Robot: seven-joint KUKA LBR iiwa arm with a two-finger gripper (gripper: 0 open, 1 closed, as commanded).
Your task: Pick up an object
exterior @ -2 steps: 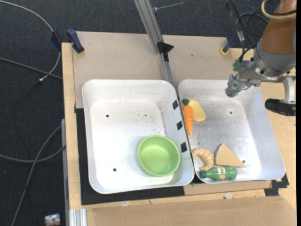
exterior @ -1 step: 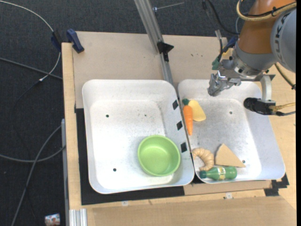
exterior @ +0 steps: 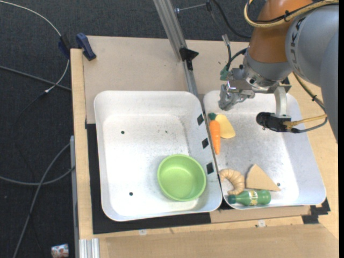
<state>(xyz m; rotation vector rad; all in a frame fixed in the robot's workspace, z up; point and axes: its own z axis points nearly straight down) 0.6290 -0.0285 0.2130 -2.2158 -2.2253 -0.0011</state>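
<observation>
Gripper: the gripper (exterior: 230, 102) hangs over the far-left corner of the right bin (exterior: 309, 165). From where I stand I cannot tell how it is set, and I see nothing carried in it.

Step in hand: my guess is the approach — the tool is over the bin but not yet down on anything.

Next move: it looks to call for a drop onto one object, most likely the nearest one below, then a clean close and lift.

Nearest things: a green bottle (exterior: 249, 199) lies on its side against the near wall of the right bin. A tan wedge (exterior: 260, 179) sits just behind it, with a curled beige piece (exterior: 232, 179) to its left.

Left bin: a green bowl (exterior: 181, 177) stands upright toward the near right of the left bin (exterior: 113, 144).

Middle: a carrot (exterior: 215, 135) lies along the left wall of the right bin, green top pointing away, touching a pale yellow piece (exterior: 226, 128).

Candidate: the carrot and the yellow piece are the objects closest to the tool, just near-side of it.

Arm pose: the arm (exterior: 317, 31) comes in from the right — its orange band (exterior: 274, 26) is above the wrist, which points down at the bin's far end.

Further back: a slanted metal pole (exterior: 171, 26) rises behind the bins.
</observation>
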